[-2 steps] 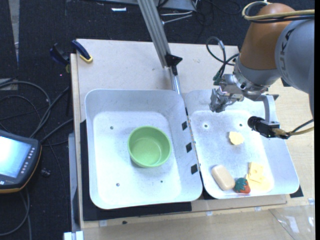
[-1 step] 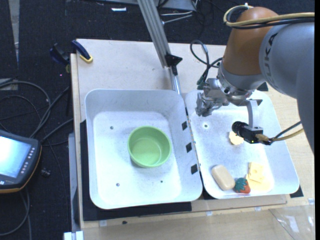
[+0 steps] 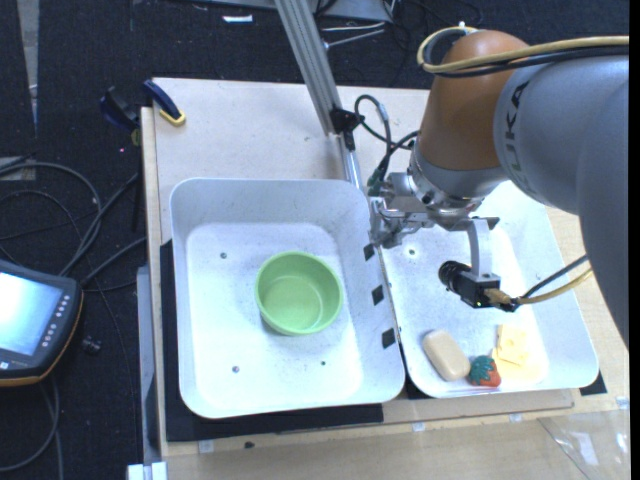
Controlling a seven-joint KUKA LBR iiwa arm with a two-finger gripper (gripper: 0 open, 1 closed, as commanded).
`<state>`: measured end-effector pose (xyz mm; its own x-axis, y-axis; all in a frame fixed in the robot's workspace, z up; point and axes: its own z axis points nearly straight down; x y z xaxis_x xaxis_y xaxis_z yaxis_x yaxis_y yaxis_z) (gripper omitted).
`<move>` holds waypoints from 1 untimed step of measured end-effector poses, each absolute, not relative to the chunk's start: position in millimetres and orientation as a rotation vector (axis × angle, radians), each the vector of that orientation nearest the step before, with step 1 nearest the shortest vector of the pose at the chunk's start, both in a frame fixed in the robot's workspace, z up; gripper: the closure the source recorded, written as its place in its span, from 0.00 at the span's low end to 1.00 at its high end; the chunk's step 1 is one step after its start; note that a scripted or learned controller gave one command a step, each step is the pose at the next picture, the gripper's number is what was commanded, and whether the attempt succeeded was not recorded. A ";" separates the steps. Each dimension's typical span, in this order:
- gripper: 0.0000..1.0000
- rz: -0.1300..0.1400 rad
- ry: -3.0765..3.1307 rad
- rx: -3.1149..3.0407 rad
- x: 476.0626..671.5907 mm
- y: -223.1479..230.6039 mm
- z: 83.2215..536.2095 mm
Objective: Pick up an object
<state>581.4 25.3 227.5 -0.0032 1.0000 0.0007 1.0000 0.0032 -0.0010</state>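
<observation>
Approach is judged to be the step in hand: the arm (image 3: 560, 118) is reaching in from the right and is holding the gripper (image 3: 388, 226) over the far left corner of the right bin (image 3: 560, 308), just beside the wall it shares with the left bin (image 3: 190, 218). The wrist is masking the tool from above, so whether it is open or closed cannot be told, and nothing is showing as held. The task is therefore reading as not yet done. The right bin is holding three small items, all lying at its near end and well apart from the gripper: a beige lump (image 3: 445, 355), a red piece (image 3: 484, 371) with a green tip just to its right and touching or nearly touching it, and a yellow piece (image 3: 515, 348) right of both. The left bin is holding one green bowl (image 3: 298, 293), sitting upright near its middle with nothing visible inside. In my judgement the next move is calling for a shift toward the near end of the right bin, then a descent over one item. The tight cluster is posing a risk of nudging a neighbour, and the beige lump, lying leftmost, is looking the most accessible.
</observation>
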 end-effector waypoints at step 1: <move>1.00 0.000 -2.225 -2.216 551.4 71.4 224.3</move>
